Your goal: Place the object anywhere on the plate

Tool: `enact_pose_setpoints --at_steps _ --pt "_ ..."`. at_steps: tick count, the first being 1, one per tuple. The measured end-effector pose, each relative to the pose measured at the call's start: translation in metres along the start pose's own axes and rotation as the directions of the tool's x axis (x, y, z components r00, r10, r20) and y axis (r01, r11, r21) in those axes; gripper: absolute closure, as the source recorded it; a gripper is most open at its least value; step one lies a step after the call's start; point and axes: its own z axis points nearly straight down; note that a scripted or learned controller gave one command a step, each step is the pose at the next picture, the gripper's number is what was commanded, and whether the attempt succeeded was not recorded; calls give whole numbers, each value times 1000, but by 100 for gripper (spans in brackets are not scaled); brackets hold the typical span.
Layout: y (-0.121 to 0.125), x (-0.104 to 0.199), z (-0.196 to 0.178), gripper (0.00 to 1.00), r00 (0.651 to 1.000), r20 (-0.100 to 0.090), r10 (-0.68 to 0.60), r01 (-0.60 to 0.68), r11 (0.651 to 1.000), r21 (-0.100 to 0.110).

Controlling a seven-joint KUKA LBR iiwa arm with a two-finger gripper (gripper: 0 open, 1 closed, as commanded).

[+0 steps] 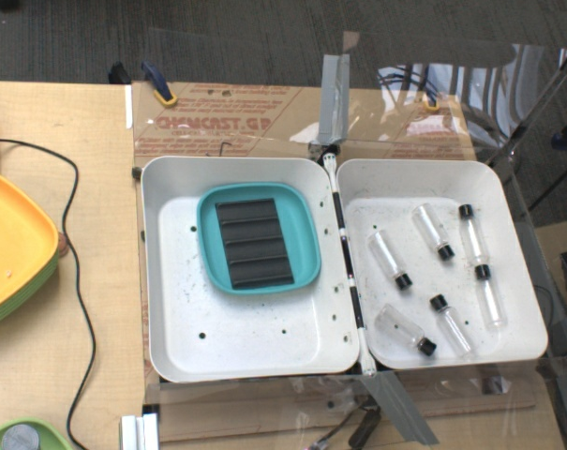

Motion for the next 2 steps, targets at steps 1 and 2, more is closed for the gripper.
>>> enact_pose_setpoints --at_steps 1,2 --pt "1 5 0 0 1000 0 0 0 1000 0" --pt "3 15 0 0 1000 0 -1 1 1000 0"
